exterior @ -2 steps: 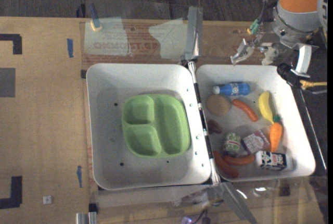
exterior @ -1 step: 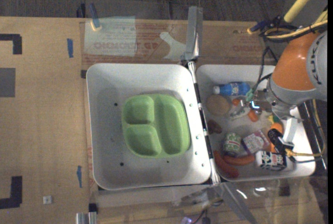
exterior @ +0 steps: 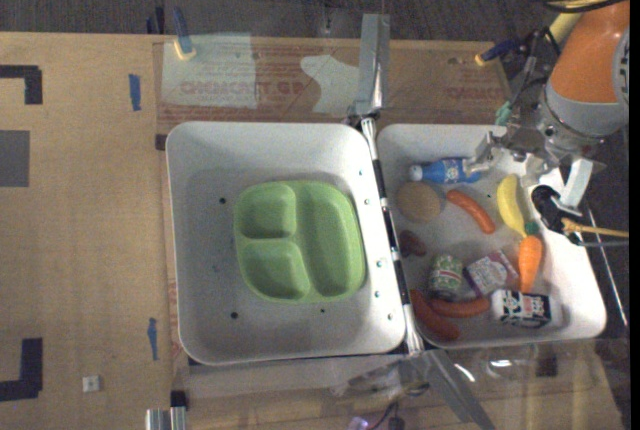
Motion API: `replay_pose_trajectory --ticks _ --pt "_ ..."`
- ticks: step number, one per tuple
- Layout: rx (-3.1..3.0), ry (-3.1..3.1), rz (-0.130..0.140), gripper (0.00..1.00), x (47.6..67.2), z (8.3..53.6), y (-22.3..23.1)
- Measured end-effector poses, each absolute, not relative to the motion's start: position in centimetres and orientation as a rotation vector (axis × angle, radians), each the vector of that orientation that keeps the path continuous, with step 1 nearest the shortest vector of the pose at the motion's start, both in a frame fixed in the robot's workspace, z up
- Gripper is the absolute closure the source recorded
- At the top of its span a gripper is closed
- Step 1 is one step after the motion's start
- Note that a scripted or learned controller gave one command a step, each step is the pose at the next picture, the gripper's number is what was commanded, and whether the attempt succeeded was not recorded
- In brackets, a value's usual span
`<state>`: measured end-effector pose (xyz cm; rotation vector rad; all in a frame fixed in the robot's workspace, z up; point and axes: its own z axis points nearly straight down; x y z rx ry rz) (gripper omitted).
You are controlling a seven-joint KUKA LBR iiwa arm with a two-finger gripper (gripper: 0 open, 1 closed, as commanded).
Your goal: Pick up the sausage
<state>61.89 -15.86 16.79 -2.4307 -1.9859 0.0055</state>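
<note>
Camera view: fixed, above bench, slanted, both bins shown.
Arm: grey w/ orange band, upper right; gripper (exterior: pixel 522 146) over right bin's (exterior: pixel 585 303) upper right part, well apart from sausage.
Fingers: too dark/small to read; cannot tell if open or closed.
Sausage (exterior: pixel 461 307): red-brown, lies along right bin's lower area, betw. small can (exterior: pixel 447 275) above and milk carton (exterior: pixel 521 307) at its right end.
Second red curved piece (exterior: pixel 431 315): just beside sausage's left end, touching or nearly.
Neighbours: pink-white packet (exterior: pixel 491 272), carrot (exterior: pixel 530 261), banana (exterior: pixel 511 203), orange chilli-like piece (exterior: pixel 471 210), potato (exterior: pixel 420 202), blue-white bottle (exterior: pixel 447 170).
Left bin (exterior: pixel 200 318): holds green divided tray (exterior: pixel 300 240).
</note>
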Motion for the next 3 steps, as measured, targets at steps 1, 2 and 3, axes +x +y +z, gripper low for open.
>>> replay_pose_trajectory --ticks 1,2,3 --pt "-2.357 -2.077 -0.004 0.00 56.6 8.5 -15.7" --pt "-2.365 -2.066 -0.002 1.00 56.4 9.3 -16.0" --pt "-2.008 -2.412 0.003 1.00 57.1 22.6 -12.3"
